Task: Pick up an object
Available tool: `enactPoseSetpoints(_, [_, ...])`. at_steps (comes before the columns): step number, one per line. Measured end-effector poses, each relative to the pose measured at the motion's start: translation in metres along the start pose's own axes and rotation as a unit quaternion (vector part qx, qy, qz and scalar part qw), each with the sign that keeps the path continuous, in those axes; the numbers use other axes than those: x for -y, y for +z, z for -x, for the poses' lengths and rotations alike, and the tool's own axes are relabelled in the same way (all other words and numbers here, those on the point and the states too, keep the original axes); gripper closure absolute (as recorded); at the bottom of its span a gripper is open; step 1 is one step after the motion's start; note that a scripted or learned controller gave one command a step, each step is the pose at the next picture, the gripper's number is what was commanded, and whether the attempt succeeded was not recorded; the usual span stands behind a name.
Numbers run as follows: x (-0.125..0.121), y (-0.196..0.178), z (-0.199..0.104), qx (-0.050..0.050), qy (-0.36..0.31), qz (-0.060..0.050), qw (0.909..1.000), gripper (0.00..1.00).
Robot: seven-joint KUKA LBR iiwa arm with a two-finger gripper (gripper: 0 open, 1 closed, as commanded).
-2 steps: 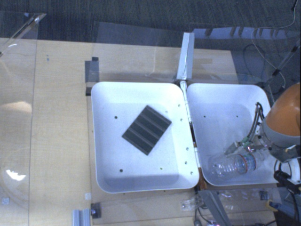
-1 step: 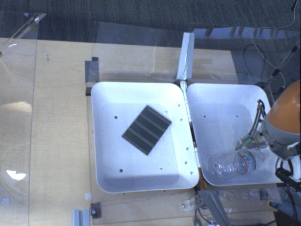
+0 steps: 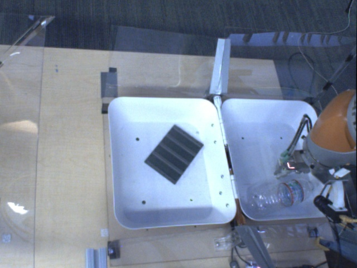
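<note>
A clear plastic bottle (image 3: 277, 196) is lying on its side in the right bin (image 3: 254, 124), close to that bin's near edge and toward its right-hand corner, its cap end pointing toward the middle of the bench. Just above it, the gripper (image 3: 288, 164) is hanging over the right bin's floor near the right edge, its tip sitting just beside the bottle's upper side; whether it is touching the bottle I cannot tell, and nothing is showing between its tips. The arm (image 3: 334, 133), with its orange band, is reaching in over the right rim. In the left bin (image 3: 125, 149), a dark grey ribbed rectangular pad (image 3: 174, 153) is lying flat near the middle, turned diagonally to the bin's edges and well apart from every wall. Both bins are sitting side by side on the pale wooden bench (image 3: 61, 149), touching along their inner edges.
</note>
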State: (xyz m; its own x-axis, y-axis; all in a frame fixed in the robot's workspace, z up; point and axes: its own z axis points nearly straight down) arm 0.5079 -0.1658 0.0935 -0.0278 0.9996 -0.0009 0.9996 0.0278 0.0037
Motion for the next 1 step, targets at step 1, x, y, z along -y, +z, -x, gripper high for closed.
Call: enactPoseSetpoints(1, [-0.0001,0.0,-0.0002,0.0,0.0,0.0,1.0,0.0])
